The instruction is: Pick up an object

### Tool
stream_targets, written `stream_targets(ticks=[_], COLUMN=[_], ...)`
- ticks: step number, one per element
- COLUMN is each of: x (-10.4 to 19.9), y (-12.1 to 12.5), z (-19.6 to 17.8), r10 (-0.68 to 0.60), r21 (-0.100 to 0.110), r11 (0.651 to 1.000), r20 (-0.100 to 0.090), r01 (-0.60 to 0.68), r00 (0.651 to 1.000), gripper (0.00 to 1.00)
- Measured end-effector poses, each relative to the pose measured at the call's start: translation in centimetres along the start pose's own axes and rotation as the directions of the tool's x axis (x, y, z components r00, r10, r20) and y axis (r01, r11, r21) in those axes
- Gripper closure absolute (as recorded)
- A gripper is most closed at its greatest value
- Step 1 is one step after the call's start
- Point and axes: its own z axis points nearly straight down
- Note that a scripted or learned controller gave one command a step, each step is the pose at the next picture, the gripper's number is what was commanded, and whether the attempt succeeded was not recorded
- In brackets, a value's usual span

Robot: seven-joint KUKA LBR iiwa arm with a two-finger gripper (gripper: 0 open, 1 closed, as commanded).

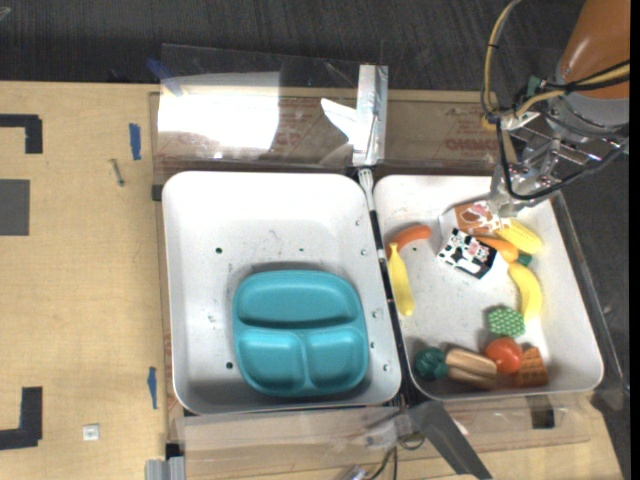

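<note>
The right bin [575, 298] holds several toy foods. At its top lies a pink-and-orange packet [474, 216] beside a black-and-white box [467, 254]. A long yellow piece [400, 281] with an orange piece [411, 236] above it lies along the bin's left wall. A yellow banana [527, 291] and a second yellow piece [521, 236] sit to the right. My gripper [512, 198] hangs over the bin's top right corner, just right of the packet. Nothing shows between its tips.
Along the right bin's front edge sit a green piece [505, 320], a red tomato [503, 351], a bun [470, 366], a dark green piece [431, 363] and an orange waffle [533, 366]. The left bin [200, 228] holds a teal divided plate [298, 330]. Cables loop above the wrist.
</note>
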Motion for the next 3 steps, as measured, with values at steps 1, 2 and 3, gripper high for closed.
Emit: stream_targets(ticks=[1, 2, 3], x=[-3.2, -3.1, -3.3], y=[-2.4, -2.4, -2.6], z=[-7.3, -11.2, -12.3], r10=[-0.002, 0.004, 0.007], r21=[-0.006, -0.006, 0.0], r11=[1.0, 1.0, 1.0], r20=[0.0, 0.0, 0.007], r01=[0.002, -0.004, -0.007], r00=[1.0, 1.0, 1.0], gripper=[1.0, 1.0, 1.0])
